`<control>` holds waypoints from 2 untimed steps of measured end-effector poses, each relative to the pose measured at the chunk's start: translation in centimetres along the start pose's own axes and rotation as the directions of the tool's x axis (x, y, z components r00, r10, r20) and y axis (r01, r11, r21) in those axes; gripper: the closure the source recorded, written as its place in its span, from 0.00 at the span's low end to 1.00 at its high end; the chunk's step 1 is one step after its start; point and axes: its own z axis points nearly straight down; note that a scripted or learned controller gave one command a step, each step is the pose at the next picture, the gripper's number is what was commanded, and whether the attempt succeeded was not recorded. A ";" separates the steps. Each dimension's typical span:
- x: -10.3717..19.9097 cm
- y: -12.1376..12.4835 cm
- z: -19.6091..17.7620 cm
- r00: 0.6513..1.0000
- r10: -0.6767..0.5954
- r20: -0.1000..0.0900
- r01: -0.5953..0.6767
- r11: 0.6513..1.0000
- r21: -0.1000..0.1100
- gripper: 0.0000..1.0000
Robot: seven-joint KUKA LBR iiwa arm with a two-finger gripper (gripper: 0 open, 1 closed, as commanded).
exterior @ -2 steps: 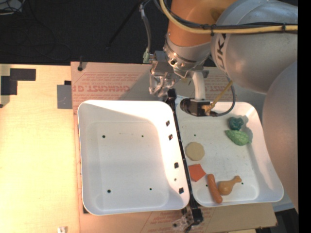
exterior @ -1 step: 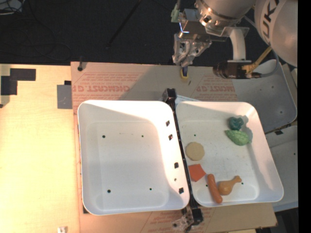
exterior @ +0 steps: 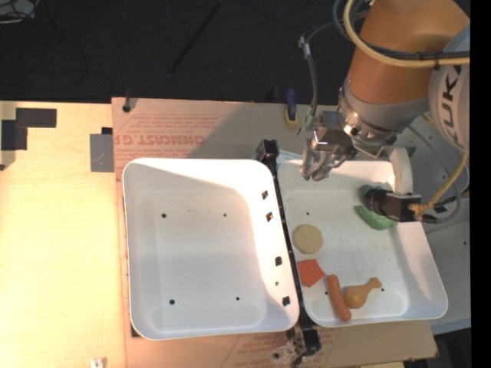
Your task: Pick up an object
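Observation:
My gripper [exterior: 316, 171] hangs over the far left corner of the right bin [exterior: 418, 263], its fingers close together with nothing visible between them. In that bin lie a round tan disc [exterior: 309, 238], a red-orange block [exterior: 310, 272], an orange carrot-like stick [exterior: 338, 297], a tan drumstick-shaped piece [exterior: 361, 291] and a green object [exterior: 374, 216] at the right rim. The disc lies nearest, a little toward the front of the gripper.
The left bin [exterior: 146, 205] stands beside the right one, with black clips [exterior: 268, 152] along the shared divider. Brown cardboard [exterior: 192, 133] lies under both bins. The arm's orange band [exterior: 403, 33] and cables fill the upper right.

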 end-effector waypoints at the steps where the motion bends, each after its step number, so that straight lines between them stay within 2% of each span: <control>1: -3.5 -7.3 0.6 1.000 -0.002 -0.003 0.002 1.000 -0.008 1.00; 2: -5.4 -9.6 9.9 1.000 -0.003 -0.003 0.003 1.000 -0.001 1.00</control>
